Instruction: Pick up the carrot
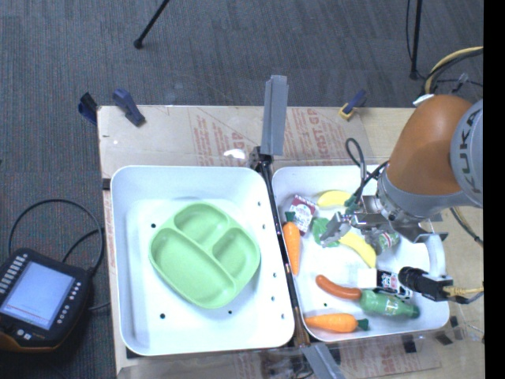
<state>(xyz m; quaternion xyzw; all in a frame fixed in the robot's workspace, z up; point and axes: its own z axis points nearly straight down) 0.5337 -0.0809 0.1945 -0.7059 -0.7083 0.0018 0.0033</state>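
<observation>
Your bench (181, 136) carries two white bins side by side, the left bin (126, 212) and the right bin (312, 174), with an upright grey post (274, 117) standing behind the seam between them. The arm (430, 156) comes in from the right, and its orange band bulks over the right bin's far corner. In the left bin you have a green divided plate (205, 253) lying flat near the middle. Off the bench to the left sits a handheld control pad (39, 297) on the carpet.

The gripper (341, 229) hangs low over the middle of the right bin, beside a banana (359, 248); you cannot tell from this angle whether it is open or closed, and nothing shows between its tips.

There are two carrots. One carrot (293, 246) lies lengthwise against the left wall of the right bin, just left of the gripper. The other carrot (335, 321) lies along the near wall, green top pointing right. Between them rests a red sausage (339, 287), and a green bottle (388, 304) lies at the near right corner. A yellow lemon (333, 199) and a small red packet (302, 208) sit toward the far side
</observation>
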